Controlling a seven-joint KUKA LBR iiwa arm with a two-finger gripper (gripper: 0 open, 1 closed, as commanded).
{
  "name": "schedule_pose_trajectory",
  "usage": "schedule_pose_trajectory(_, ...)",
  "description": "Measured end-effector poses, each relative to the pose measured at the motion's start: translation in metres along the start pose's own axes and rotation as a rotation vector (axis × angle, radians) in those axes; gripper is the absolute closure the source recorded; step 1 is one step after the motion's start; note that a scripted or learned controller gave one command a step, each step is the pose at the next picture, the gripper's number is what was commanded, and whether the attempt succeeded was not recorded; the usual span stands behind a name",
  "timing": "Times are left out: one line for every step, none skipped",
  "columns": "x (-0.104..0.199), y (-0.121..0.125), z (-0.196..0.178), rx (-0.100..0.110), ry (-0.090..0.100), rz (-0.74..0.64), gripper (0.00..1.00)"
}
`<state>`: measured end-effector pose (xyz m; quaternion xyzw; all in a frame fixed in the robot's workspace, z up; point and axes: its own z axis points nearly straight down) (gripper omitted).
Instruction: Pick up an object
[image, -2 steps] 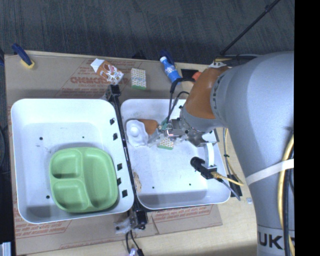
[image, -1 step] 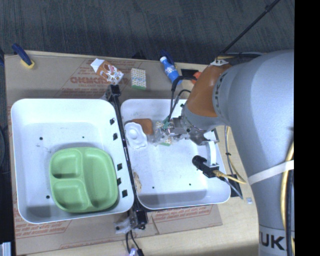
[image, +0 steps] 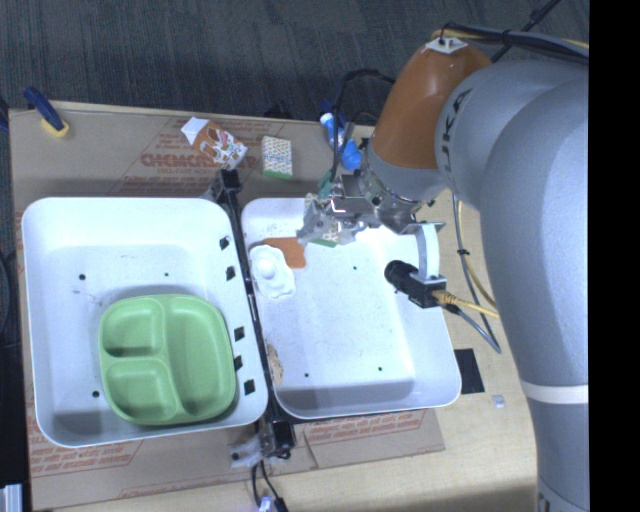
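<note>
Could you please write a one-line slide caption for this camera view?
KUKA arm's gripper reaches into the right bin near an orange object; green tray in left bin.

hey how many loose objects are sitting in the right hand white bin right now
2 visible: a small white lumpy object near the bin's left wall, and a flat orange piece just behind it, touching it. The gripper hangs over the bin's back edge and may hide more.

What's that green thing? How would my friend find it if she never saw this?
Look at the two white bins side by side and choose the left bin. In its near half lies a light green plate with rounded corners, divided into three compartments. It is the one green thing in that bin; the small white lump and the orange piece lie in the right bin.
</note>
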<state>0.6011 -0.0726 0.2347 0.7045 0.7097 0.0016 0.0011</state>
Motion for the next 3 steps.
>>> schedule_pose_trajectory(-0.021,-0.066,-0.012,0.005,-0.001,0.003,1.00)
schedule_pose_trajectory(0.046,-0.125,-0.018,0.007,0.000,-0.001,1.00)
schedule_pose_trajectory(0.075,-0.125,0.012,0.008,-0.001,0.000,1.00)
